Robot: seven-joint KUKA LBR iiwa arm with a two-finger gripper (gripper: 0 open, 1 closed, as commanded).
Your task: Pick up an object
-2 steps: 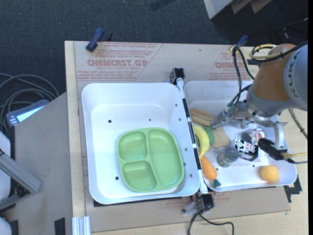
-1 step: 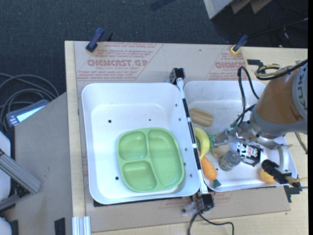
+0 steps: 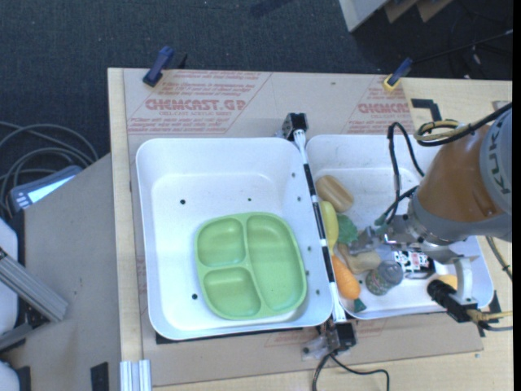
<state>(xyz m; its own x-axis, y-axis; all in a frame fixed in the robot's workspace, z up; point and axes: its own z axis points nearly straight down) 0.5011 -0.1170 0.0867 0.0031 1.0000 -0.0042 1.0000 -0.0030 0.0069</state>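
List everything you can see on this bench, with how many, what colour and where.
Shallow white plastic bins: two, white, side by side on the bench.
Green divided plastic tray: one, light green, three compartments, in the left bin.
Tan bread-roll toy: one, tan, right bin, near the divider.
Yellow banana-shaped toy: one, yellow, right bin, along the divider.
Orange carrot-shaped toy: one, orange, right bin, front left.
Blue clamp: one, blue, back left of the bench.
Grey-and-orange arm: one, reaching in over the right bin.
Gripper: one, low among the toys.
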